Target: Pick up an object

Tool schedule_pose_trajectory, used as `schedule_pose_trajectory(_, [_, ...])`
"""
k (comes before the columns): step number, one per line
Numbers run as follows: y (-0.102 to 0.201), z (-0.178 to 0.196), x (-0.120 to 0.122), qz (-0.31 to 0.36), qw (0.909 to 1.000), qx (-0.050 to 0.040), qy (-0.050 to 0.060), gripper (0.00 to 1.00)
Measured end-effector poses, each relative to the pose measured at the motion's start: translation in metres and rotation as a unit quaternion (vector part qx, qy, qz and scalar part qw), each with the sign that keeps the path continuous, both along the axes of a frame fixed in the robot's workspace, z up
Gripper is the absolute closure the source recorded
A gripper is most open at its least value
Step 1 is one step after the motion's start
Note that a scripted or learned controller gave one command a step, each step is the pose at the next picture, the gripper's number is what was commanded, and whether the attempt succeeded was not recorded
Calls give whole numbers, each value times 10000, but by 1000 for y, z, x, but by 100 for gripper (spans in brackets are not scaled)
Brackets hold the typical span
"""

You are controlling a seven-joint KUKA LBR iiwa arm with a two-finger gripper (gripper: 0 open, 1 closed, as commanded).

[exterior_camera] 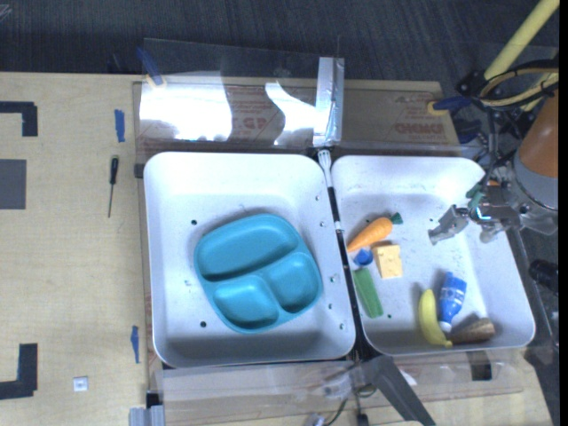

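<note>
1. The gripper [448,224] hangs over the upper right part of the right bin [417,177], with nothing visible between its fingers; whether they stand wide or narrow I cannot tell at this size and slant.
2. The toy carrot [371,232] lies to the gripper's left, at about the same height in the view, well apart from it. Its long axis runs on a slant, green top up and to the right, toward the gripper, orange tip down and to the left, toward the wall between the bins.
3. My judgement: the carrot is the likeliest pick, being nearest along a bare strip of bin floor; the fingers would best close across its slanted axis.
4. Just below the carrot sit a yellow block [388,261] and a small blue piece [363,257], with a green stick [367,292] below those; they crowd the carrot's lower side.
5. Below the gripper, well apart from it, lie a banana [430,318], a blue-and-white bottle [452,298] and a brown object [475,330], close together.
6. The left bin [169,180] holds a blue divided tray [257,269], far from the gripper.
</note>
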State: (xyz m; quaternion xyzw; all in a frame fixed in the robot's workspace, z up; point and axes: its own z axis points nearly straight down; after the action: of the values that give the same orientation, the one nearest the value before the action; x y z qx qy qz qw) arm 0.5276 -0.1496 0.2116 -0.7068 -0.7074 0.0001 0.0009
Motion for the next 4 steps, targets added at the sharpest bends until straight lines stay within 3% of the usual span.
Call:
schedule_pose_trajectory(1, [0, -124, -36, 243, 9997, -10, -38, 0])
schedule_pose_trajectory(2, [21, -90, -24, 477, 9989, -8, -27, 0])
schedule_pose_trajectory(3, [50, -121, 31, 1804, 9836, -8, -23, 0])
schedule_pose_trajectory(4, [49, -111, 32, 1792, 9838, -17, -44, 100])
